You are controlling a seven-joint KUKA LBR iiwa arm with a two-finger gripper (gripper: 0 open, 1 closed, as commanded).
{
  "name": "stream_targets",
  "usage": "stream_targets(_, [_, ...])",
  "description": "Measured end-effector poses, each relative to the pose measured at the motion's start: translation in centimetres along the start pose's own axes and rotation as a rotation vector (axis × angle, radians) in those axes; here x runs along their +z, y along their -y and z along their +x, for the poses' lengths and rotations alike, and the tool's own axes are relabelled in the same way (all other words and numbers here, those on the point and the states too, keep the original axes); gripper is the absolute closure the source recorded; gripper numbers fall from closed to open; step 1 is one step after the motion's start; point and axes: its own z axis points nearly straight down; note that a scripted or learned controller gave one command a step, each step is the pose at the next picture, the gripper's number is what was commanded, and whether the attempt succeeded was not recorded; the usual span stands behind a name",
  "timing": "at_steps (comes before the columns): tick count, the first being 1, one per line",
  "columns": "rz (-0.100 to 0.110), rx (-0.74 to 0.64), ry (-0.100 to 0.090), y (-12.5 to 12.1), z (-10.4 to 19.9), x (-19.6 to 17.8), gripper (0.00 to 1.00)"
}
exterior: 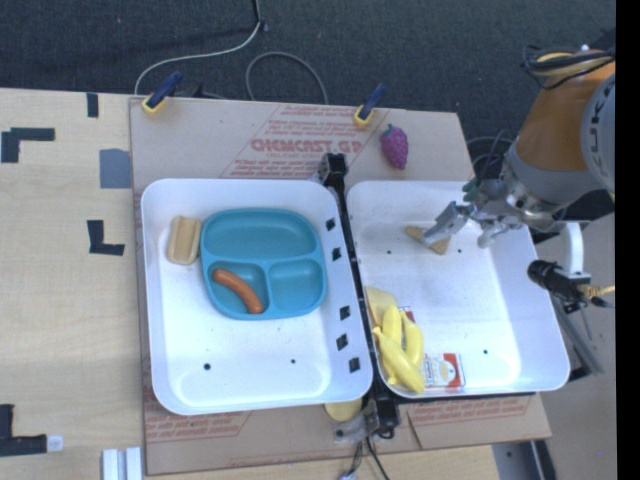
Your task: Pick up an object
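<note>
My gripper (463,235) hangs over the far part of the right bin (530,298), its two fingers spread open. A small tan wedge (424,237) lies on the bin floor right at the tip of the left finger (440,230), not between the fingers. A bunch of yellow bananas (397,343) lies along the right bin's near left side, with a small red and white box (446,370) beside it. In the left bin (170,358) stands a blue divided plate (265,260) with a sausage (238,289) in it, and a tan bread piece (183,239) lies to its left.
A purple grape bunch (395,146) lies on the cardboard behind the right bin. Black clips (342,268) run along the divider between the bins. The grey and orange arm (565,128) enters from the right, with a cable and fitting (560,278) over the right bin's edge.
</note>
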Motion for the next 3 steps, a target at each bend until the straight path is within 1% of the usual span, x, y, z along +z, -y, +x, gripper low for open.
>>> stream_targets(1, [0.003, -0.001, 0.001, -3.7, -2.3, 8.0, 0.00])
stream_targets(2, [-0.004, -0.003, 0.000, -8.5, 0.6, 11.3, 0.00])
stream_targets(3, [-0.005, -0.003, 0.003, -8.5, 0.4, 10.0, 1.00])
